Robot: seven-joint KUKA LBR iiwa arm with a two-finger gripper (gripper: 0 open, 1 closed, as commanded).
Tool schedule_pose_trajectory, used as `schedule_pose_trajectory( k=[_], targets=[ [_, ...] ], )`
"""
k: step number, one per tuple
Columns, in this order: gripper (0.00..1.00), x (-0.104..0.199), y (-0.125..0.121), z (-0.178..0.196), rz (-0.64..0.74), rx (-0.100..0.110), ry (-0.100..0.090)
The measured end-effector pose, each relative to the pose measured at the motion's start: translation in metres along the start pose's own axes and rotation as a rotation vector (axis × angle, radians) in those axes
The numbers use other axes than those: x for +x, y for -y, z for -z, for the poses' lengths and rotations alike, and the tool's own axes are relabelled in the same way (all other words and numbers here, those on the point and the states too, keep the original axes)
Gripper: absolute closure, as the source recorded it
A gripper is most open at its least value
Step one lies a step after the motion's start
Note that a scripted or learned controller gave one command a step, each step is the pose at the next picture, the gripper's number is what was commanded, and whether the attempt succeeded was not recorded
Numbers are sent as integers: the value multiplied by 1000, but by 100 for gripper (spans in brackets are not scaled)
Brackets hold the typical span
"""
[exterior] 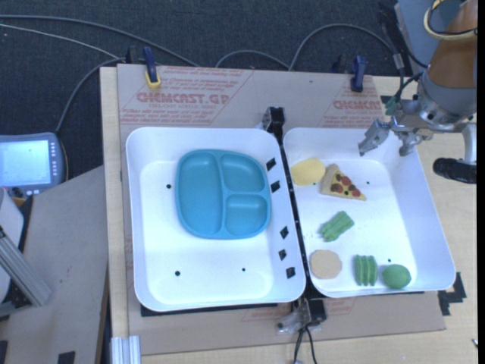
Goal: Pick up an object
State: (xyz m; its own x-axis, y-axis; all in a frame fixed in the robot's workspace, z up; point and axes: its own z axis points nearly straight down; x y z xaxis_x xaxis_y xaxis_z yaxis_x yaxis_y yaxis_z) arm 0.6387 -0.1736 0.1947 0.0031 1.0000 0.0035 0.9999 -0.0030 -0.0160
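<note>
Camera view, blue divided plastic tray (223, 194) in left white bin (151, 271), toy pizza slice (342, 183), green toy vegetables (336, 225) in right white bin (424, 226), claw (389, 138) spread, holding nothing

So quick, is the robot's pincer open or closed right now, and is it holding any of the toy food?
Pincer: open, fingers spread, holding nothing, above the far edge of the right bin.
</note>
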Motion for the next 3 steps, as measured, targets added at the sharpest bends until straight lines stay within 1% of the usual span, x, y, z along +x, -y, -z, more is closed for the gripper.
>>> schedule_pose_trajectory(
  k=[1, 2, 3],
  targets=[
    [0, 0, -3, 9, 3, -15, 3],
    [0, 11, -1, -46, 5, -9, 1],
    [0, 9, -11, -102, 4, -13, 3]
  ],
)
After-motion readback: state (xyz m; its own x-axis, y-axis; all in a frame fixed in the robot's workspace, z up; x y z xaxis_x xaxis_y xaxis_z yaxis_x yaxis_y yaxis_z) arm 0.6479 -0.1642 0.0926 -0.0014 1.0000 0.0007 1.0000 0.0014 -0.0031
